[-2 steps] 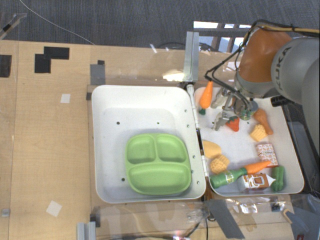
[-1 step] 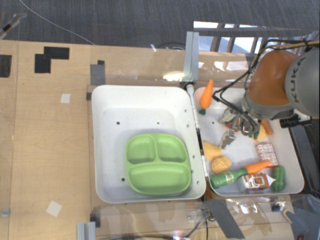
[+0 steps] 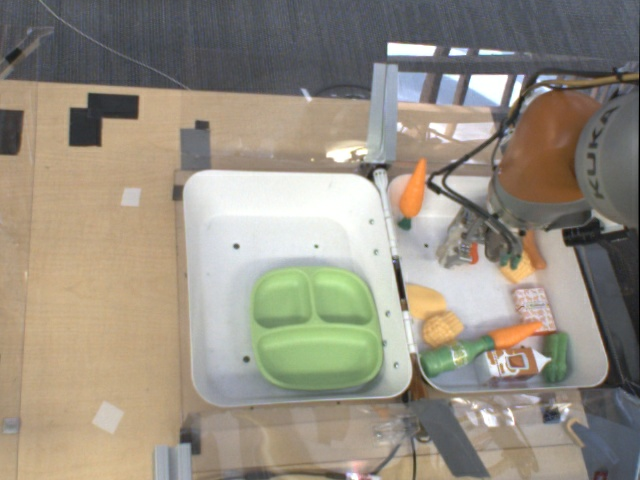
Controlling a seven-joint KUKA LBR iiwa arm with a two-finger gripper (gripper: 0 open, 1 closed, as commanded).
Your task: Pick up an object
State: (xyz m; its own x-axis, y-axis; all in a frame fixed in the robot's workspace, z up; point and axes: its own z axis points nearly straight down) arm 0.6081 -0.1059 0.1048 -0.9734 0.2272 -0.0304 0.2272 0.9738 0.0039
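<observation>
On your left sits the left bin [image 3: 215, 208], and in it one green divided plate [image 3: 317, 328], lying toward six o'clock of the bin floor. Nothing there is being worked.

Move right across the shared wall to the right bin [image 3: 592, 363], where the pickable things lie. At twelve o'clock of it one carrot [image 3: 413, 188] leans against the rim. Toward seven o'clock you have one yellow wedge [image 3: 426, 299] with one corn cob [image 3: 443, 326] just below it, touching or nearly so. Along six o'clock lie one green bottle [image 3: 455, 356], one smaller carrot [image 3: 517, 334] across its neck, one brown carton [image 3: 512, 366] and one dark green vegetable [image 3: 557, 356]. One patterned packet [image 3: 528, 302] sits at about four o'clock.

The gripper [image 3: 462, 251] hangs over the bare floor near the bin's middle, at about ten o'clock from the packet. You cannot tell from here how far its jaws stand apart, and nothing shows between them. Just beside it, at three o'clock, something small and orange [image 3: 534, 251] lies partly under the wrist; you cannot tell what it is.

You are in the approach step, I judge: nothing is lifted. The next move calls for centring over one item, probably the nearest, and descending straight.
</observation>
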